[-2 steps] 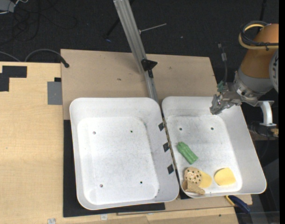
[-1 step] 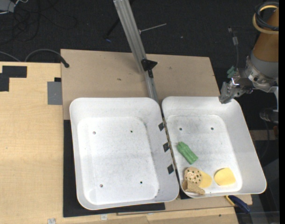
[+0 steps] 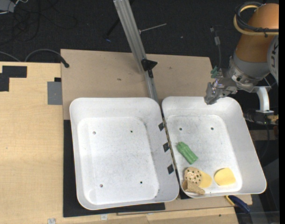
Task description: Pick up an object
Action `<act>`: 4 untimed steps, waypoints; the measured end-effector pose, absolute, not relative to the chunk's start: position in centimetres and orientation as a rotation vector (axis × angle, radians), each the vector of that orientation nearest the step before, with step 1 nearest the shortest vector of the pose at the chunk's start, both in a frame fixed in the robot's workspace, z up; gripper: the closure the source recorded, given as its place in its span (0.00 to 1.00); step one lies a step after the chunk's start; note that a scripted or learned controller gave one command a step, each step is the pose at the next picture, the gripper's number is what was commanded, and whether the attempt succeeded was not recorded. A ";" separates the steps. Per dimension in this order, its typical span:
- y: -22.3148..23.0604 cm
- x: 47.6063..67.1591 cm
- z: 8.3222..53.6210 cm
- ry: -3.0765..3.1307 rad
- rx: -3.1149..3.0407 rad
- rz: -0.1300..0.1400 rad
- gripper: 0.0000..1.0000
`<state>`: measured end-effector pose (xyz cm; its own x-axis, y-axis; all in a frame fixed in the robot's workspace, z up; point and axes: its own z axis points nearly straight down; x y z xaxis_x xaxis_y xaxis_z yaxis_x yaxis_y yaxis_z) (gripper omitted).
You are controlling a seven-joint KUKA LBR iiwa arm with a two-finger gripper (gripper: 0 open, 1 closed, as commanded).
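While the arm reaches in from the right side, its end effector (image 3: 212,96) hangs above the far rim of the right bin (image 3: 240,125), and it is well apart from all the objects, which lie at the near end of this bin. I judge that this is a waiting or approach position, because from there the arm can come down on any object without pushing another one. Whether the end effector is released or clenched I cannot tell, as it looks only like a small dark shape from this angle; nothing can be seen in it. The left bin (image 3: 81,125) stands just beside the right one on the worktop (image 3: 100,73). The possible things to pick are three. A green piece (image 3: 186,152) lies alone near the left wall of the right bin, long and rounded, turned at a slant. Nearer to the front there is a yellow block (image 3: 225,176), pale and with soft corners, free on all sides. Beside it a tan speckled object (image 3: 193,180) rests against the front left corner, touching a yellow disc-like part under it. In my opinion the green piece or the yellow block would be easier, since the corner wall can hinder the speckled one.
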<state>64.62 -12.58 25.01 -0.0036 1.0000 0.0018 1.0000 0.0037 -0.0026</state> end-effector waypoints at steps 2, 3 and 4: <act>-2.8 62.0 23.2 -2.222 -2.214 0.003 1.00; 2.4 61.0 22.0 -2.221 -2.213 0.004 1.00; 6.9 60.9 22.9 -2.223 -2.216 0.001 1.00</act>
